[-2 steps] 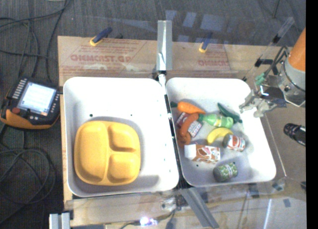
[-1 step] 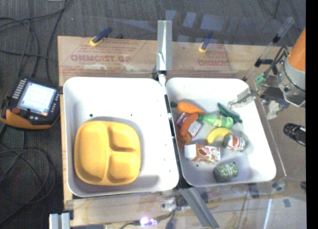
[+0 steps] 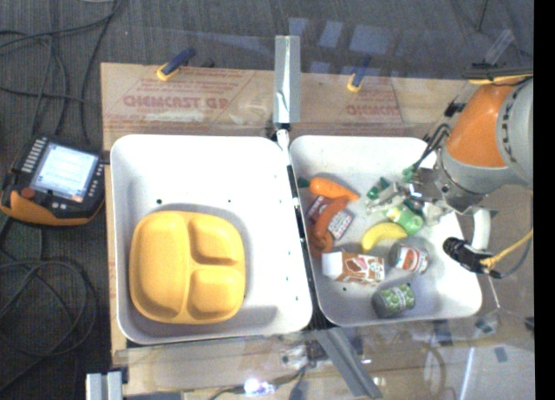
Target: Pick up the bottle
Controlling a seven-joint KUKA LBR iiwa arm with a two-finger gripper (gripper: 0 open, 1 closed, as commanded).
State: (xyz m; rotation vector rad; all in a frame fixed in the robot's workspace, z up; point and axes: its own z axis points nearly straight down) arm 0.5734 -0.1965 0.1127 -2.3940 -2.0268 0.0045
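My gripper (image 3: 414,188) hangs low over the upper right part of the right bin (image 3: 451,303), and I cannot tell how it is set. Directly beneath and beside it lies the bottle (image 3: 406,214), green and clear, on its side among the other items. Just below the bottle sits a banana (image 3: 382,234), and past that a small can (image 3: 408,259) with a red label. A white and orange carton (image 3: 354,266) lies left of the can, and a dark green can (image 3: 395,299) rests near the bin's front wall. Toward the left side of this bin I see a carrot (image 3: 331,187) above a red packet (image 3: 333,219). The left bin (image 3: 156,160) holds a yellow divided tray (image 3: 188,266). Off the bench, far left, lies a handheld control pendant (image 3: 54,180).
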